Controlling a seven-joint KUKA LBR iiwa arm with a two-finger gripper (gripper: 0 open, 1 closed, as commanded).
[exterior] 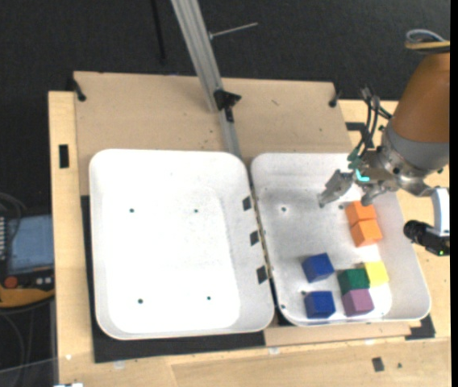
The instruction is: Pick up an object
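The pincer (pixel 356 185) hangs over the upper part of the right bin (pixel 293 168), at the end of the grey arm (pixel 422 103) that reaches in from the right. One metal finger juts out to the left and another drops toward the orange blocks; they appear spread apart, with only white bin floor showing between them, so nothing is held.

The nearest candidate is a pair of orange blocks (pixel 364 223), touching one another, directly below and slightly right of the pincer, near the right wall of the bin. Farther toward the front edge lie a blue block (pixel 318 266), a second blue block (pixel 320 303), and a tight cluster of a green block (pixel 353 280), a yellow block (pixel 376 273) and a purple block (pixel 359 301). The left bin (pixel 172 240) holds no blocks, and both bins rest on the table (pixel 213 103).

Judging by appearance, the blocks are small, rigid and light, probably with smooth flat faces; they should neither deform nor break, but may slide on the bin floor if nudged. The best hold is across two opposite flat sides. The orange pair leaves its outer faces free, whereas the clustered blocks offer little room for a finger to enter. The upper blue block stands well apart from its neighbours and is open on all sides.
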